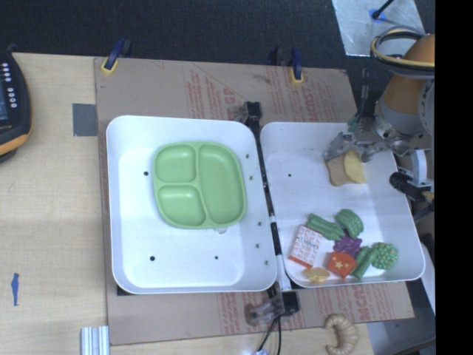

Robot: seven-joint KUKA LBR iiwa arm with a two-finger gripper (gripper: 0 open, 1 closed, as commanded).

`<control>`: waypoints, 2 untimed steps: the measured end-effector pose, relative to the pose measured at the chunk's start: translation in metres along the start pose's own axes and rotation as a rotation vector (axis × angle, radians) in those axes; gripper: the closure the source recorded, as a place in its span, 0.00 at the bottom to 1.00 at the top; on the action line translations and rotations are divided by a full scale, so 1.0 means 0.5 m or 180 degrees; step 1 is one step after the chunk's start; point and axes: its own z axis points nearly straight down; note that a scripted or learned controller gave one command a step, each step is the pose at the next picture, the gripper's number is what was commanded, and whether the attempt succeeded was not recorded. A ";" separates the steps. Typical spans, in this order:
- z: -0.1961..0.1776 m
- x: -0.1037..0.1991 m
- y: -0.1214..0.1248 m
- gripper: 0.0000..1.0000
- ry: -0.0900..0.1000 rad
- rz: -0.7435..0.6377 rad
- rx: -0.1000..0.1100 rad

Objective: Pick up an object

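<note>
Over right bin's (384,198) far end | gripper (353,145) down at yellow-and-tan toy food (347,168) | jaws: you cannot tell | step: grasp attempt | next: confirm pinch, then lift straight.

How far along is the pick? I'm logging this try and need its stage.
Done: the gripper has reached into the right bin, far end, and sits over a tan and yellow food piece. In hand: nothing clearly; the piece looks to rest on the bin floor. Left: grasp and lift. The other toys lie clustered at the near end; the green plate fills the left bin.
</note>
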 end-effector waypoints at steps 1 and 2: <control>-0.235 0.036 -0.151 0.00 0.0014 0.0028 0.0021; -0.009 0.042 -0.114 0.00 0.0019 0.0003 0.0063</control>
